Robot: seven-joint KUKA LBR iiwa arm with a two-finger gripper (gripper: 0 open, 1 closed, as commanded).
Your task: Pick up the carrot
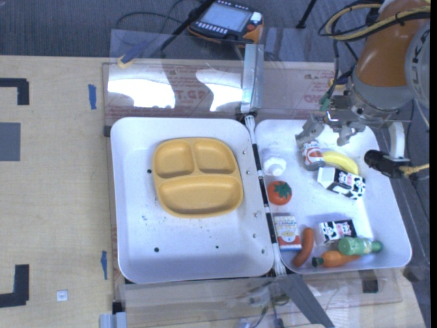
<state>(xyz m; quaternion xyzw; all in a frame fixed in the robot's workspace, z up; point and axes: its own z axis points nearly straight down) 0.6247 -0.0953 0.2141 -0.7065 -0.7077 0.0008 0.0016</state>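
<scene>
The carrot [332, 258] is a small orange piece lying near the front edge of the right bin [389, 203], touching a green bottle [359, 247] on its right and close to a red sausage [304, 247] on its left. My gripper [324, 135] hangs over the far part of the right bin, well away from the carrot. Its fingers [304, 134] are spread open with nothing between them. A small red and white can [313, 156] lies just below the gripper.
The right bin also holds a banana [340, 161], two cow-patterned cartons [345, 182] [336, 229], a tomato [279, 192], a white cup [274, 165] and a juice box [285, 229]. A yellow divided plate [198, 176] sits in the left bin [130, 203].
</scene>
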